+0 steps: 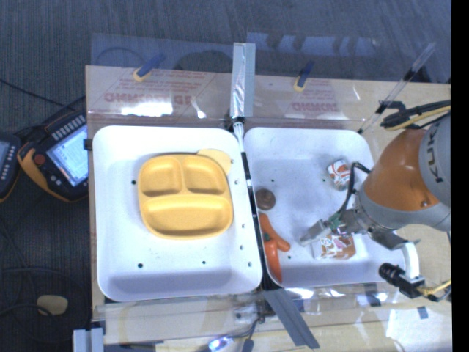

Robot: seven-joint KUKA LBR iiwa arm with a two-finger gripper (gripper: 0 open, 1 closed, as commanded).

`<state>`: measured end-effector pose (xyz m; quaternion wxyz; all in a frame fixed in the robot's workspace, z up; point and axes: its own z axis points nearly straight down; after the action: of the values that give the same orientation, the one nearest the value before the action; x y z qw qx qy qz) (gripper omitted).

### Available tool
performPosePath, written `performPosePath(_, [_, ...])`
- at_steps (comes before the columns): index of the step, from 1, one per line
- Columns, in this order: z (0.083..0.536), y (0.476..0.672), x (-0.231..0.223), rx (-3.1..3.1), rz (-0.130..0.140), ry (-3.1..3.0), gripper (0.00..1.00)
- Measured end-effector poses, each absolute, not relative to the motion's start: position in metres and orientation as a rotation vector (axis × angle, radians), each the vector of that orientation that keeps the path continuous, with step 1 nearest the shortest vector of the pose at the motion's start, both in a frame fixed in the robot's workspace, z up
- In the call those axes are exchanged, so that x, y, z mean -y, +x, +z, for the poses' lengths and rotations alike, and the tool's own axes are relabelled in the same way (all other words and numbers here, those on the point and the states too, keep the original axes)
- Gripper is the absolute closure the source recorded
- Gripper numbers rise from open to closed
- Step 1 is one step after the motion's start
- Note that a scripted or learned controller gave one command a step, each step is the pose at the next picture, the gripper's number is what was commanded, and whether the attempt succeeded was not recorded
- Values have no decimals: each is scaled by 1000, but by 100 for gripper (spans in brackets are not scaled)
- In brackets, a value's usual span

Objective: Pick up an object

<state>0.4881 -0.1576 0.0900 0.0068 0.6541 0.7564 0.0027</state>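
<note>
Highest over the bench, and so closest to your lens, is the arm (399,178). Its orange band hangs over the 3 o'clock side of the right bin (304,139). It comes in from that side probably because its base stands there, and it leans down and inward toward the bin floor.

Below it, the gripper (327,231) sits low over the floor at about 5 o'clock from the bin's centre. You cannot tell from this angle whether it is released or clenched, and nothing is plainly caught in it, so don't count anything as grasped.

Touching it or just beside it, at its 4 o'clock, lies the red-and-white packet (339,248), which I judge to be the target because it is the thing nearest the tool. It lies flat on the floor near the bin's 6 o'clock wall. Its long axis runs roughly 9 to 3 o'clock, tipped slightly. A closing direction across the short 12-to-6 span would suit it best.

Further off, the orange carrot-shaped toy (270,249) rests against the dividing wall at 8 o'clock, its length pointing about 11 to 5. That spot is awkward, since the wall crowds one side. The brown disc (264,198) lies flat at 9 o'clock, and a small red-and-white can (338,173) stands apart at 1 o'clock.

Farthest from the arm, the left bin (110,196) carries a yellow divided plate (186,196), well apart from the gripper.
</note>
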Motion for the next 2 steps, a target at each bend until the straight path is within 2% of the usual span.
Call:
performPosePath(1, [167, 553, 208, -2459, -2, 1954, 0])
performPosePath(2, [93, 598, 181, -2385, 0, 2044, 0])
